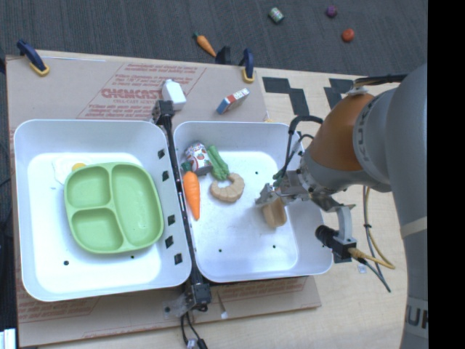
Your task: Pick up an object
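Over the right bin (290, 264), seen from the fixed overhead camera, the gripper (270, 199) sits low beside a small tan block (275, 214), which lies on the bin floor toward the right wall, just under the fingertips. Whether the gripper is parted or closed on the block, I cannot tell; the wrist hides that. A lift from here could come up bare if the block only touches one side, or it could tip and skid away. Further left lie a carrot (191, 194), a biscuit ring (227, 188) and a green piece (217, 163), while the left bin (29, 267) holds a green divided plate (112, 207).
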Controlling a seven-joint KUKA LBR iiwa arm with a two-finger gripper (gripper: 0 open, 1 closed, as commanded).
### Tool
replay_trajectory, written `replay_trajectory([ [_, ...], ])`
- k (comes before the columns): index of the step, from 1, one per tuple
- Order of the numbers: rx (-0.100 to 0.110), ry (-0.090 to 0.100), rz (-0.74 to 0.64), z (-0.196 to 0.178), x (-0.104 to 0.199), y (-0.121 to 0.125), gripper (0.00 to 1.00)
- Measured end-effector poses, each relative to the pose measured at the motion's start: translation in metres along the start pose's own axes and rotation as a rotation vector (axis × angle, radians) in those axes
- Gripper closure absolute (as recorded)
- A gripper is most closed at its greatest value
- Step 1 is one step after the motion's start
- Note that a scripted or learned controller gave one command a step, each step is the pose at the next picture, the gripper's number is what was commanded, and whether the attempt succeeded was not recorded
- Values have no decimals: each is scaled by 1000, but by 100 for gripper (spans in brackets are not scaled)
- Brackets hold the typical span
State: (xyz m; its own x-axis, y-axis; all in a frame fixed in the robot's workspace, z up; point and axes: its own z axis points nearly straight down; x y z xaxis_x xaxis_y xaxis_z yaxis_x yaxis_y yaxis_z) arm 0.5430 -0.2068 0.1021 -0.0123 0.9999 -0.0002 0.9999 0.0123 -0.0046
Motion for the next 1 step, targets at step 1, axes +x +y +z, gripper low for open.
replay_trajectory([
  [1, -5, 0, 8, -115, -4, -62, 100],
])
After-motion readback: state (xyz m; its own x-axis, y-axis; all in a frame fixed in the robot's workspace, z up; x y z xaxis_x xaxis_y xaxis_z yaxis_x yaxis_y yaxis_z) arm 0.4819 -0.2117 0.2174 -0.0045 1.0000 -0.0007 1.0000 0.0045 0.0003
